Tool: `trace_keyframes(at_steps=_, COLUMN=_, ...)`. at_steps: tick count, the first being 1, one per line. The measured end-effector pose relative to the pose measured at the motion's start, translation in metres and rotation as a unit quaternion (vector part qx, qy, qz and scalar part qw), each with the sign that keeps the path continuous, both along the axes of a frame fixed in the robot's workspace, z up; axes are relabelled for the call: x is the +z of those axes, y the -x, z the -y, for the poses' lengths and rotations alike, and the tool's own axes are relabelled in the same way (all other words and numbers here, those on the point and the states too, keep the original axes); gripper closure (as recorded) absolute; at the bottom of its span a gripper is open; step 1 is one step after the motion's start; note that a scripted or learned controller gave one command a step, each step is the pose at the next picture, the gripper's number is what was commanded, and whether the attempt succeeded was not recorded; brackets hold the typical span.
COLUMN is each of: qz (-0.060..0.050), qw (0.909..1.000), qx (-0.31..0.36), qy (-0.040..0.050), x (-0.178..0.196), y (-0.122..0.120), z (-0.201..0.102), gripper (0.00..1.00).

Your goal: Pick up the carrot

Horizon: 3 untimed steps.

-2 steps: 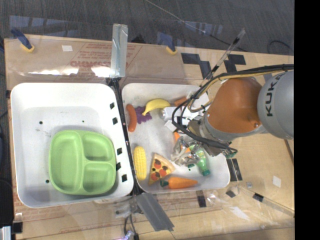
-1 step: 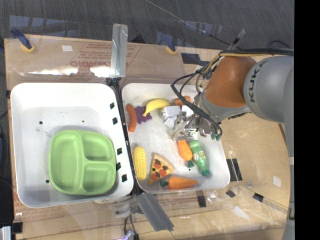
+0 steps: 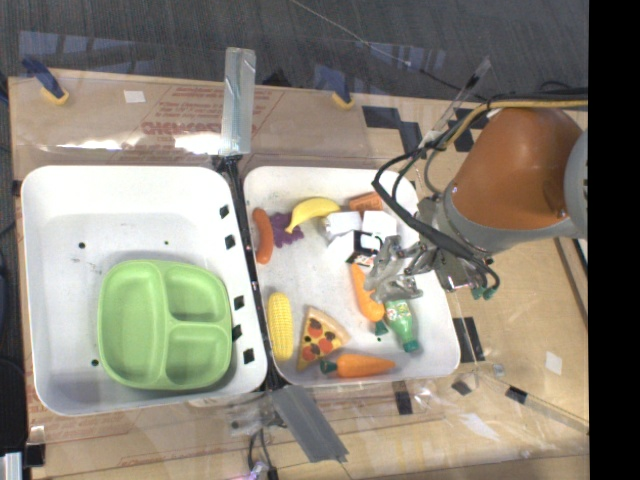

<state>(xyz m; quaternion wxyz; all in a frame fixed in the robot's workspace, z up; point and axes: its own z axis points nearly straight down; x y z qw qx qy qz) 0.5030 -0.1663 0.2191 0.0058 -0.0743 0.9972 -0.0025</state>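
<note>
An orange carrot (image 3: 364, 366) with a dark green top lies flat by the front wall of the right bin (image 3: 440, 353). A second orange carrot-like piece (image 3: 359, 290) lies slanted in the middle of that bin. My gripper (image 3: 388, 276) hangs low over the bin, right beside this second piece and touching or nearly touching its right side. The grey arm with its orange band (image 3: 515, 173) reaches in from the right and hides the bin's right part. Nothing is visibly lifted off the bin floor.
The right bin also holds a banana (image 3: 312, 211), purple grapes (image 3: 281, 231), a sausage (image 3: 262, 234), a corn cob (image 3: 281, 325), a pizza slice (image 3: 321, 337), a green bottle (image 3: 402, 326) and a white box (image 3: 347, 224). The left bin (image 3: 60, 208) holds a green divided plate (image 3: 165, 323).
</note>
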Motion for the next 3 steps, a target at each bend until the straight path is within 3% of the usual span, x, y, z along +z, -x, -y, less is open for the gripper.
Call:
trace_keyframes(at_steps=1, qz=-0.005, qw=1.0, qx=0.0, qy=-0.0017, x=-0.005, y=0.002, z=-0.001, gripper=0.0)
trace_keyframes(at_steps=2, qz=-0.005, qw=0.9938, qx=0.111, qy=-0.0013, x=-0.127, y=-0.032, z=0.035, gripper=0.0)
trace_keyframes(at_steps=3, qz=-0.004, qw=0.9936, qx=0.113, qy=-0.0014, x=-0.116, y=-0.033, z=0.033, gripper=1.0)
